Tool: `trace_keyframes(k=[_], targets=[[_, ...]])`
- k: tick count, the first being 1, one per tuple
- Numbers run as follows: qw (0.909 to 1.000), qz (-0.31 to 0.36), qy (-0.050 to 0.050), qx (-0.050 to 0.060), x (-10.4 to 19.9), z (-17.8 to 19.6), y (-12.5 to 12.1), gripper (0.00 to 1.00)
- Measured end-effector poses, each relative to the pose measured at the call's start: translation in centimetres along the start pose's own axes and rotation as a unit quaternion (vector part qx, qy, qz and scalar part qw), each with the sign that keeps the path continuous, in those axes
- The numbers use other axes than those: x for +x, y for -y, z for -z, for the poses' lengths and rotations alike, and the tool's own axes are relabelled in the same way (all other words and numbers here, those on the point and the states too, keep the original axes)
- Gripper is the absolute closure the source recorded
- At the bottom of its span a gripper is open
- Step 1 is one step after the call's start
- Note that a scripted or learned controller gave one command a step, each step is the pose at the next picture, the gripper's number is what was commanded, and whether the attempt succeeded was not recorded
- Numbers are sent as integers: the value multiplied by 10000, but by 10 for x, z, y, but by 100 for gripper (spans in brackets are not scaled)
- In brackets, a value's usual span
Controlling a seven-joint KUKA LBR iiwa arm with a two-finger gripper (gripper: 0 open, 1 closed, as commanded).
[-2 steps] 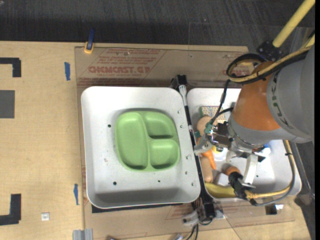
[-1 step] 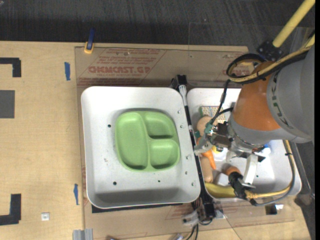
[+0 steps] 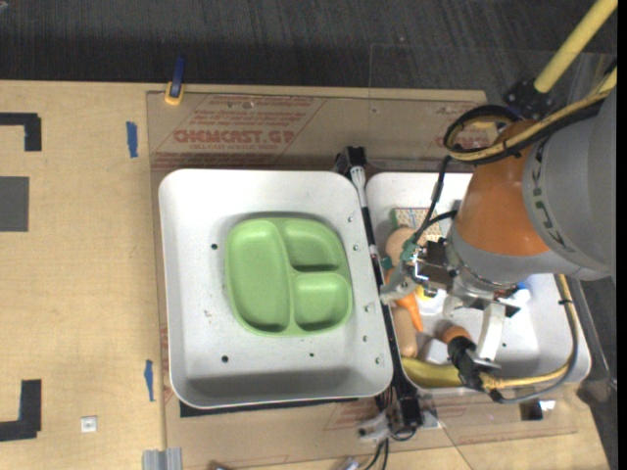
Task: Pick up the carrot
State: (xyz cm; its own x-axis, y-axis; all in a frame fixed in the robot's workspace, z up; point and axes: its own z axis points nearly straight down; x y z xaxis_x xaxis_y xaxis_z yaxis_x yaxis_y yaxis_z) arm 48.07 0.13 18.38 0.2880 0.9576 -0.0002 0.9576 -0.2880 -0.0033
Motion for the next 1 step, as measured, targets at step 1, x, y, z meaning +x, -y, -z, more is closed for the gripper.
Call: trace_keyframes(k=[1], targets=[[10000, 0, 0, 0, 0, 0, 0, 0]])
